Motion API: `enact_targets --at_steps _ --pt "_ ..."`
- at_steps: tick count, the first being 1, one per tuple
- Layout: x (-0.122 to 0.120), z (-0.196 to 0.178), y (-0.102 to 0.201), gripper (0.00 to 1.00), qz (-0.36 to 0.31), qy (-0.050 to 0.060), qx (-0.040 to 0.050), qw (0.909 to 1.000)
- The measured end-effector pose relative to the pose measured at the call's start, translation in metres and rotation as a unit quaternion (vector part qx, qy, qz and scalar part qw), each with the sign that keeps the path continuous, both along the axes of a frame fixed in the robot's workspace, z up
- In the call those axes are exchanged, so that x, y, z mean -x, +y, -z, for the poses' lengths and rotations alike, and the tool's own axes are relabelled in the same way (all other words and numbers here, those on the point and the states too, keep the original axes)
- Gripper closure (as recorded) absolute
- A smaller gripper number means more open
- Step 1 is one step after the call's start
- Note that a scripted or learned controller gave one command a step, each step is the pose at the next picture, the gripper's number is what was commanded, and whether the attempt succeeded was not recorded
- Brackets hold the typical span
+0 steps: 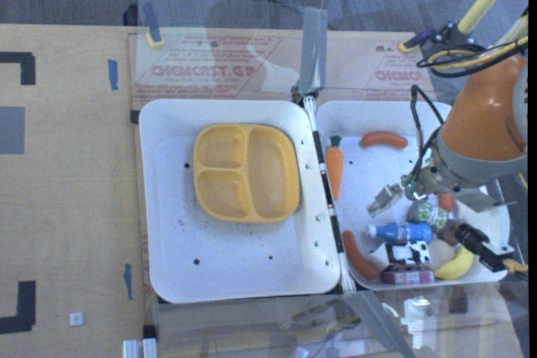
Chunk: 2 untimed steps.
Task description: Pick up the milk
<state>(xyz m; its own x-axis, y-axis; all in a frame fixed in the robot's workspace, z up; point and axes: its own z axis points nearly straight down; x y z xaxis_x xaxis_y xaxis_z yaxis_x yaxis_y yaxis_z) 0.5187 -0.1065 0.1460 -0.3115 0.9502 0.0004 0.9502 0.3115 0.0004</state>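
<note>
The milk (413, 253), a small white carton with black cow patches, lies near the front of the right bin (362, 168). A blue-capped white and blue bottle (403, 232) lies right behind it. My gripper (399, 194) hangs over the bin's middle, a little behind the bottle and apart from the carton. Its silver fingers (385, 198) stand open with nothing between them. The grey and orange arm covers the bin's right side.
Also in the right bin are a carrot (335, 167), a sausage (383, 140) at the back, a second sausage (358, 256) at the front left, a banana (456, 264) and a purple bar (409, 275). A yellow divided plate (247, 173) sits in the left bin (168, 247).
</note>
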Motion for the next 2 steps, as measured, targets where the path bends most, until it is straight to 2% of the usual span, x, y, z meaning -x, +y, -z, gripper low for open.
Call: enact_targets --at_steps 1,2 --pt "-0.053 -0.084 -0.064 0.0 0.005 -0.002 0.0011 1.0" --pt "-0.111 0.035 -0.021 0.0 0.004 -0.001 0.0004 1.0"
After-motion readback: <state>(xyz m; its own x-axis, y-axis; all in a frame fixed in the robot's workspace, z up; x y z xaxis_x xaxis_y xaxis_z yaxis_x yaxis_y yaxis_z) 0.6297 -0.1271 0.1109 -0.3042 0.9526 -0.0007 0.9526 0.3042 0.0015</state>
